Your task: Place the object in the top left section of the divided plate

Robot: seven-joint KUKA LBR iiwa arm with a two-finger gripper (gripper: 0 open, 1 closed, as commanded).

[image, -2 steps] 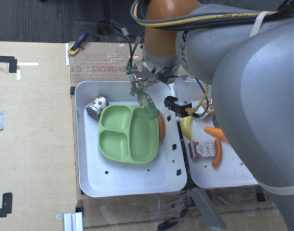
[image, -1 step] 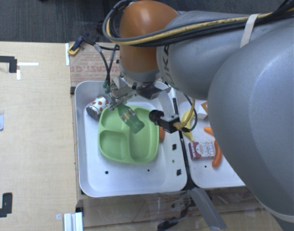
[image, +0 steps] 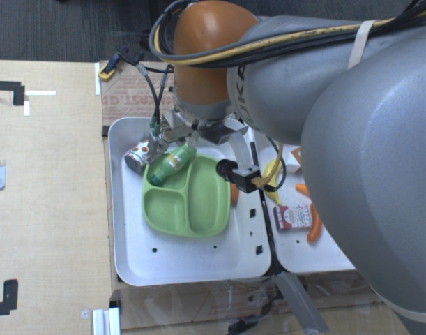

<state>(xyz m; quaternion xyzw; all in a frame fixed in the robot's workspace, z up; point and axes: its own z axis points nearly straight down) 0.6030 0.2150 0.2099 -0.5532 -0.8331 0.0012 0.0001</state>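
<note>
A green divided plate (image: 199,211) lies in the left white bin (image: 178,264). A green bottle with a pale label (image: 169,167) lies tilted over the plate's top left section, its cap end pointing up and right. My gripper (image: 172,137) hangs just above the bottle's upper end, under the orange wrist band (image: 206,47). The arm's body hides most of the gripper.
A crumpled silver can (image: 136,158) lies in the left bin beside the plate's top left rim. A small orange piece (image: 234,195) shows at the plate's right edge. The right bin (image: 317,257) holds a maroon carton (image: 291,218) and an orange carrot (image: 314,227).
</note>
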